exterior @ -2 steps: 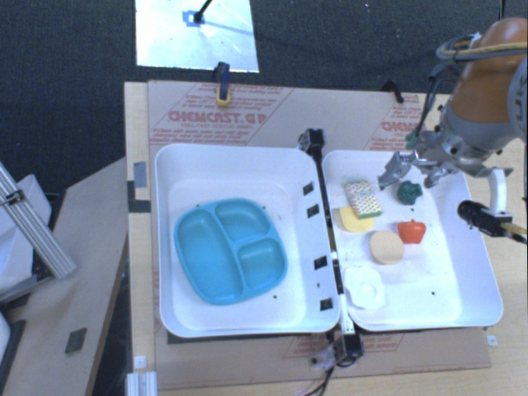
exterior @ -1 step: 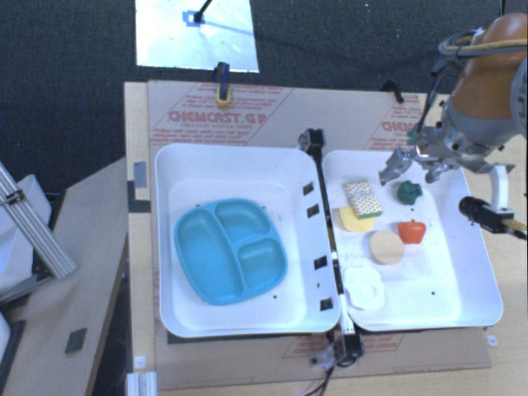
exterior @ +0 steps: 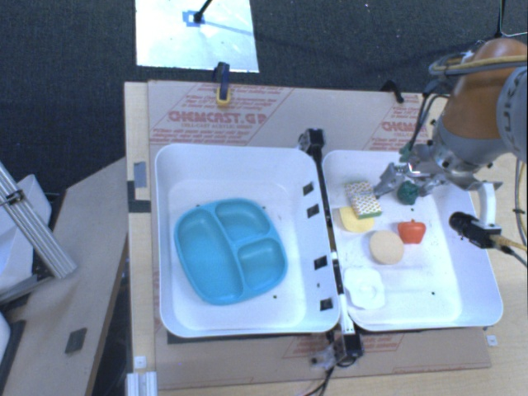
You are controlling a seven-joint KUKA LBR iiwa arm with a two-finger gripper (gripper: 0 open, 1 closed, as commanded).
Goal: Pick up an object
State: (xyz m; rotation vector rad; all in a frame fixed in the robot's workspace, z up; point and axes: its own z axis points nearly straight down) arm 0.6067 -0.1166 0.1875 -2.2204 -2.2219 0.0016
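Several small objects lie in the right bin (exterior: 474,291). A checkered green-and-white piece (exterior: 361,195) rests partly on a flat yellow piece (exterior: 353,219). Nearer the front are a red tomato-like piece (exterior: 412,232), a round beige piece (exterior: 386,247) and a white piece (exterior: 364,287). A dark green object (exterior: 407,193) sits toward the bin's back. My gripper (exterior: 402,181) hangs low over the back of this bin, right at the green object and just right of the checkered piece. The wrist hides how the green object sits against the gripper.
The left bin (exterior: 177,172) holds a blue divided plate (exterior: 231,250). A black divider with clips (exterior: 322,221) runs between the bins. A black fitting (exterior: 470,228) of the arm hangs over the right bin's right side. A yellow clamp (exterior: 223,85) stands behind the bins.
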